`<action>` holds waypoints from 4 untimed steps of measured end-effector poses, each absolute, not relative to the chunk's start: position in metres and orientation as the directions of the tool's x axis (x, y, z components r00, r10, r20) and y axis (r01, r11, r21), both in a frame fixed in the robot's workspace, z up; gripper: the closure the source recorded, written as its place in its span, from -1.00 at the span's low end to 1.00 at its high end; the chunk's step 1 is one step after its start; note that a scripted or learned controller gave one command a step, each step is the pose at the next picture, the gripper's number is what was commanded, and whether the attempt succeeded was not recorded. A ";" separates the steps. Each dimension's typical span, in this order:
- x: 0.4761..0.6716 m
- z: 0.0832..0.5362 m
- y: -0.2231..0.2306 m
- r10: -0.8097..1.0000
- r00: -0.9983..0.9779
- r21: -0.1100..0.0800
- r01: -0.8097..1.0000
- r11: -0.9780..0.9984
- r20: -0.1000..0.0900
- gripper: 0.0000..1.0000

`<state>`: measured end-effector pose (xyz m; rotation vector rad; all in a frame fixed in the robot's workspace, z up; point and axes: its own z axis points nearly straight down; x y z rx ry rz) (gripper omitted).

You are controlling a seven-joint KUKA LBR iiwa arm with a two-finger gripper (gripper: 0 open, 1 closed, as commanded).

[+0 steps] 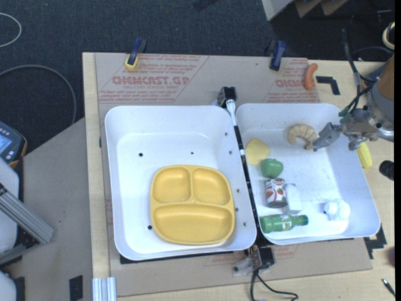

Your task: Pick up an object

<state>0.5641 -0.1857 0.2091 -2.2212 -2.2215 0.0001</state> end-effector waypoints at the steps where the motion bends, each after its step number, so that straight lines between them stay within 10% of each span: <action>1: 0.553 0.137 -0.095 1.000 -0.008 -0.009 1.000 0.008 0.006 -1.00; 3: 0.478 0.085 -0.096 1.000 0.002 -0.001 1.000 -0.002 0.001 -1.00; 4: 0.481 0.311 -0.117 1.000 -0.001 0.019 1.000 0.001 -0.005 -1.00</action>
